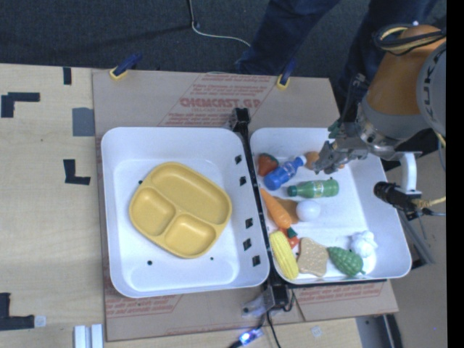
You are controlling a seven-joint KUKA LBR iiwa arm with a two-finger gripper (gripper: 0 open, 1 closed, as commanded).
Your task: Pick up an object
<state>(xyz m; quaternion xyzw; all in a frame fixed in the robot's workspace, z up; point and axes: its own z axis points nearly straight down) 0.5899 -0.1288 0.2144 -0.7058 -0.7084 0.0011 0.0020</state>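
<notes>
Now the pincer [326, 159] hangs in the right bin [388, 216], and the green bottle [313, 189] lies just below it, long axis left-right; its opening I cannot tell.

The left white bin [116, 194] holds a yellow divided tray [181, 209] with three compartments, lying flat near the bin's middle. Both bins rest on a sheet of brown cardboard [210, 100] printed with red lettering, fixed by two yellow-and-blue clamps [125, 65] at its far corners. The cardboard lies on a pale wooden bench [43, 216] marked with dark tape pieces. Beyond the bench, a thin white cable [210, 29] runs across dark carpet [94, 17].
</notes>
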